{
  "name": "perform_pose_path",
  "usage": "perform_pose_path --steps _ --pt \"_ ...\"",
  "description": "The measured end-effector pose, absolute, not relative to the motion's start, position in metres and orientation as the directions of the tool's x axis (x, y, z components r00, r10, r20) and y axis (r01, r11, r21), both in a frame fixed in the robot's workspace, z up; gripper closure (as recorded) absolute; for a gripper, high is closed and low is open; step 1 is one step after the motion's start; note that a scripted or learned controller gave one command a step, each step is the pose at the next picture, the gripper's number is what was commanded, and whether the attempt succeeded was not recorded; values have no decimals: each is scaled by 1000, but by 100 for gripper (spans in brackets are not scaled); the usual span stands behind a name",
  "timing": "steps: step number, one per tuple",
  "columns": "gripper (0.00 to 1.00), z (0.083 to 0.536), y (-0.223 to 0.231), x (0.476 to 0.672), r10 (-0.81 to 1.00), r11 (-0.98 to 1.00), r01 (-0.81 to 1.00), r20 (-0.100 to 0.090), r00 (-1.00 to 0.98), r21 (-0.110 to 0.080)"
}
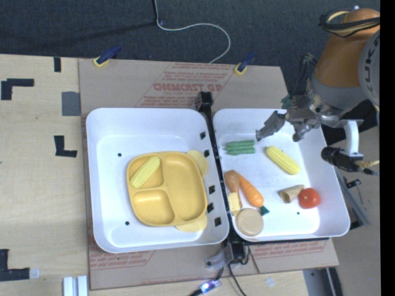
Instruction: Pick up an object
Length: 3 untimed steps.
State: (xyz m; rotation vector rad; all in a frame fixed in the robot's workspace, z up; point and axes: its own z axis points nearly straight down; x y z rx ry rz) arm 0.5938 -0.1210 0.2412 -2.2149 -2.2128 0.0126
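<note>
The gripper [285, 130] hangs over the back of the right bin [336, 224], its two fingers [269, 128] spread apart with nothing between them. Just below and in front of it lies the corn [282, 160], a yellow cob resting slantwise on the bin floor, apart from everything else. To its left lies the green bean [239, 147], near the divider. Toward the front of the bin sit a carrot [250, 190], a tomato [309, 197] touching a small brown piece [290, 194], and a round beige disc [250, 222] by the front wall. The left bin [102, 165] holds a yellow tray [179, 193] with a second cob [145, 170] in one compartment. The corn looks the likeliest target, being nearest the fingers and free on all sides. It is probably a light, stiff plastic toy with a bumpy skin that offers some grip, though its rounded body could roll or squirt out if pinched near a tapered end. The safest hold seems to be across its middle, fingers set square to its long axis. The tomato, round and smooth, looks more slippery.
</note>
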Motion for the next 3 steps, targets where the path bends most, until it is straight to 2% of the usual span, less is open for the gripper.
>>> perform_pose_path --steps 1,2,3 --pt "0 247 -121 596 1000 1 1000 0 -1 -2" --pt "0 189 -121 604 1000 2 1000 0 -2 -7" --pt "0 129 -119 594 1000 1 1000 0 -1 -8"
